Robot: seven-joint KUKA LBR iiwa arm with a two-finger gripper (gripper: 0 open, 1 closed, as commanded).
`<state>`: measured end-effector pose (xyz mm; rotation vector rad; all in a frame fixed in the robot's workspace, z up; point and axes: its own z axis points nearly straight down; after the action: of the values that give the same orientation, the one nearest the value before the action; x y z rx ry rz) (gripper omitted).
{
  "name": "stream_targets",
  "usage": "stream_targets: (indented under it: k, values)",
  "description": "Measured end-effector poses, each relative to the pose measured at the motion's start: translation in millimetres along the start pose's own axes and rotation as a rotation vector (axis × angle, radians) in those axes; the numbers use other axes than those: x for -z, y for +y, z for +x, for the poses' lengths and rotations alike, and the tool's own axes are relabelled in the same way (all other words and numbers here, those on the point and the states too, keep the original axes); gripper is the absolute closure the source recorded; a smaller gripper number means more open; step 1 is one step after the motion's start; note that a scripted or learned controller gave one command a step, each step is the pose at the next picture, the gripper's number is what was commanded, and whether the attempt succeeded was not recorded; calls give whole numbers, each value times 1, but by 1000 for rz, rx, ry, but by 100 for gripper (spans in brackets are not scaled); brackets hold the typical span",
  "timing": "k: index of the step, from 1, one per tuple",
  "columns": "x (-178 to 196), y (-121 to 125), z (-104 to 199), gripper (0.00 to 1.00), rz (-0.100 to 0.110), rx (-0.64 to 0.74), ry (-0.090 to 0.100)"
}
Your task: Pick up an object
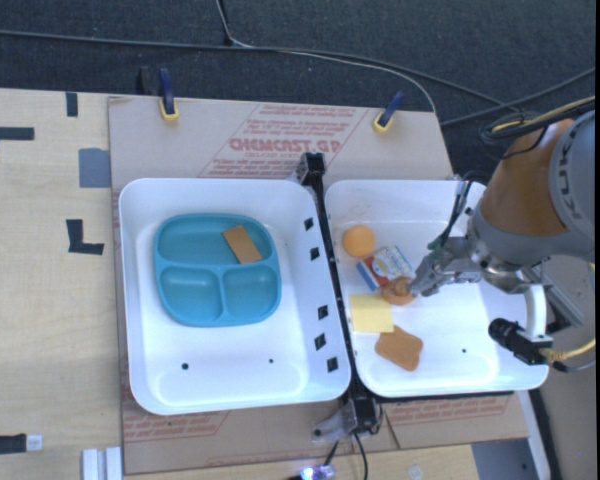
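Observation:
In the right bin (480, 368) lie an orange ball (358, 240), a clear packet with blue and red print (384, 265), a small brown round piece (398, 292), a yellow block (371, 314) and a brown toast-like piece (399, 349). My gripper (421, 279) reaches in from the right and sits low, its tip right beside the small brown piece and the packet. Whether it touches either one is not clear.
The left bin (140, 368) holds a blue divided plate (218, 270) with a tan slab (242, 244) in its top compartment. A black divider (325, 268) runs between the bins. Two clamps (167, 98) hold the board at the back.

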<state>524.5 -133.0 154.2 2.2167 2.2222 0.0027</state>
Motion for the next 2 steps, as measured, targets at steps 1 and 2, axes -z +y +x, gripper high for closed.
stream_targets:
  k: [1,2]
  values:
    - [43,3,5,100,1,0,0]
    - [106,8,7,100,-1,0,0]
